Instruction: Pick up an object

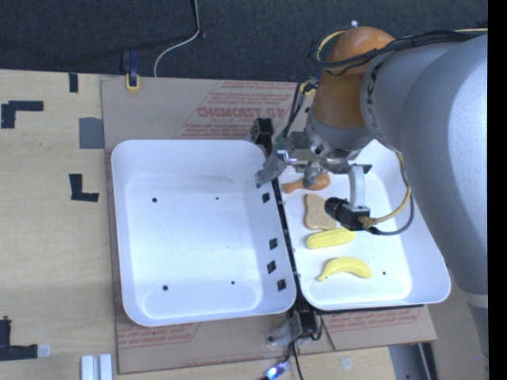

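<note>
Bananas sat nearest the bench's front edge, both in the right bin (pixel 428 291): one curved yellow banana (pixel 345 269) close to that bin's front rim, and just behind it a second yellow piece (pixel 329 238), straighter, lying across the bin floor. A tan slice of bread (pixel 316 210) lay right behind that, touching or nearly touching it, close to the divider where the two bins met. Over on the left, the left bin (pixel 190 236) showed its white floor with a few small dark dots. Farther back in the right bin, an orange object (pixel 310 184) peeked out from under the arm's wrist hardware, near the bins' shared wall. The hand (pixel 305 165) hung right above that orange piece, low over the back part of the right bin, but whether its fingers were apart or together could not be told, since the wrist and cabling covered them. A black fitting with a yellow cable (pixel 396 216) dangled beside the bread. Behind it all rose the arm's orange band (pixel 352 77), toward the bench's far edge.
</note>
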`<state>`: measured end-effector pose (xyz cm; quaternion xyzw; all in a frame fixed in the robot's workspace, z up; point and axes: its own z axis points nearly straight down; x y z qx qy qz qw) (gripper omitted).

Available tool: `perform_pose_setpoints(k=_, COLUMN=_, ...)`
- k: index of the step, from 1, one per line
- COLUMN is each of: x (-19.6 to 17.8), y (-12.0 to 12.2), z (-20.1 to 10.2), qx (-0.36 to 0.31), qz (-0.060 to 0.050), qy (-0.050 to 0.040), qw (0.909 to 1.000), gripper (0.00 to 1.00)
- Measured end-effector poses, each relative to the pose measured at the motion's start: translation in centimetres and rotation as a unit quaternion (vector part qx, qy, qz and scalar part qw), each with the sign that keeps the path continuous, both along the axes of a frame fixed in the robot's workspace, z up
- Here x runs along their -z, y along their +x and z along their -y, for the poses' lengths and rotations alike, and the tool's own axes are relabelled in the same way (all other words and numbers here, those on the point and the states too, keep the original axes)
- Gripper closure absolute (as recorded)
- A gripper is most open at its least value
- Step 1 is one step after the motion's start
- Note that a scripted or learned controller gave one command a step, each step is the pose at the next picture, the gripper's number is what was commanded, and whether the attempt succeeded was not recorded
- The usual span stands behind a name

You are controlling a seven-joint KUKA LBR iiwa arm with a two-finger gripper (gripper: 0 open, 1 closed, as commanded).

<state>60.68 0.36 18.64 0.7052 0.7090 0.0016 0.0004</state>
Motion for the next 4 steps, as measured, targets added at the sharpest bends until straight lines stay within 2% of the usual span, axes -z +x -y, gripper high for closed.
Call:
perform_pose_setpoints(k=1, x=4.1, y=-8.4, z=10.6, qx=0.009, qz=-0.007, qy=-0.0025, qw=0.9999, gripper=0.0)
perform_pose_setpoints(k=2, x=2.9, y=-7.9, z=9.8, qx=0.002, qz=-0.003, qy=-0.0008, qw=1.0, gripper=1.0)
perform_pose_setpoints(k=3, x=-10.6, y=-7.1, z=5.6, qx=-0.001, qz=0.006, qy=-0.0006, qw=1.0, gripper=1.0)
perform_pose_setpoints(k=4, x=-11.6, y=-9.5, z=0.6, qx=-0.001, qz=-0.002, qy=0.0001, qw=1.0, gripper=1.0)
